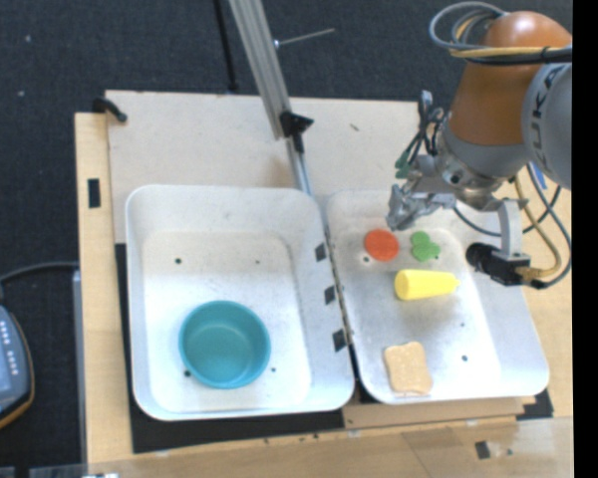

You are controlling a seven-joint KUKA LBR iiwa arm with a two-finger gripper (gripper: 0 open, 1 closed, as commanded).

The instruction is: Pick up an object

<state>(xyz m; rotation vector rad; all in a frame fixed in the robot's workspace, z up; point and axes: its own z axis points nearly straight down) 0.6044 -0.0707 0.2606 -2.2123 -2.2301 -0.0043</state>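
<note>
Up near the far edge of the right-hand shallow white bin (498,361), the grey two-finger gripper (403,214) hangs low over the floor, and whether it is released or clenched I cannot tell, for the tips blur into the dark metal around them. Just beside it, toward the near side, lies a flat round orange-red disc (382,245), with a small lumpy green piece (425,246) close on the disc's right. Nearer still rests a yellow cone-shaped block (425,284) on its side, and at the bin's near end lies a tan slice shaped like toast (408,368), well apart from the others. Above the gripper rises the grey arm with its orange band (498,78). Across the divide, the left-hand white bin (154,217) holds a round teal plastic bowl (224,344) standing upright near its front.
</note>
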